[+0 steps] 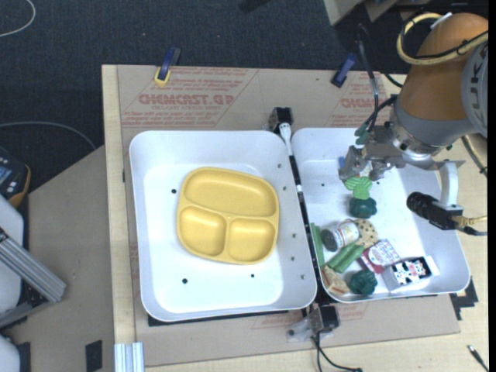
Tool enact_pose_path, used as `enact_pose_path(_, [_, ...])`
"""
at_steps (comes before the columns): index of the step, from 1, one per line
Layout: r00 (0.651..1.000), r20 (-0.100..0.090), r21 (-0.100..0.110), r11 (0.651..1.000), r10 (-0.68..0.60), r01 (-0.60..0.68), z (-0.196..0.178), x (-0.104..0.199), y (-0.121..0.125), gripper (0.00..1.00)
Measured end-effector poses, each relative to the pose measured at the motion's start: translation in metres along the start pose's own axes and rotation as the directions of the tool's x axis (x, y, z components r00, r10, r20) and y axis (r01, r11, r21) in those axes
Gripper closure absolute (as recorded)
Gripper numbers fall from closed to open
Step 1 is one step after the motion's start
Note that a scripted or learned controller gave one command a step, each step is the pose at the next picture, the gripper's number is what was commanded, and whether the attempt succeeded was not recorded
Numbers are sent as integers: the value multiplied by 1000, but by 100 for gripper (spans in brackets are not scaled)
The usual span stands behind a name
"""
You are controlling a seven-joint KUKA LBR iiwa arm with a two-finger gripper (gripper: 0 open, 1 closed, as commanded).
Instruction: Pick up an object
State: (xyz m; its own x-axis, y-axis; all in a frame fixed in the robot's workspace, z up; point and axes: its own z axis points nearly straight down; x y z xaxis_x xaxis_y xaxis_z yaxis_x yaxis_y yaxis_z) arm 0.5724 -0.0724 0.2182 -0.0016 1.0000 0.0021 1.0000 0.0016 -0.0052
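Gripper [359, 170], grip state unclear, hovers just above the green toy [361, 205] in the right bin [457, 263].

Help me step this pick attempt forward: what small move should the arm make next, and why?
Probably a short straight drop. The gripper hovers in the right bin just above a green toy, apart from the pile of objects near the front rim.

Yellow divided plate [228, 215] in left bin [147, 208]; hand [359, 173] over right bin [457, 262], green object [361, 206] just below.
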Motion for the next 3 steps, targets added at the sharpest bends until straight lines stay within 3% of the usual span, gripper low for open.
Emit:
enact_pose_path(2, [1000,0,1,1000,-2,2,7,86,-77,100])
enact_pose_path(3, [1000,1,-7,1000,-1,1,-16,100,-91,100])
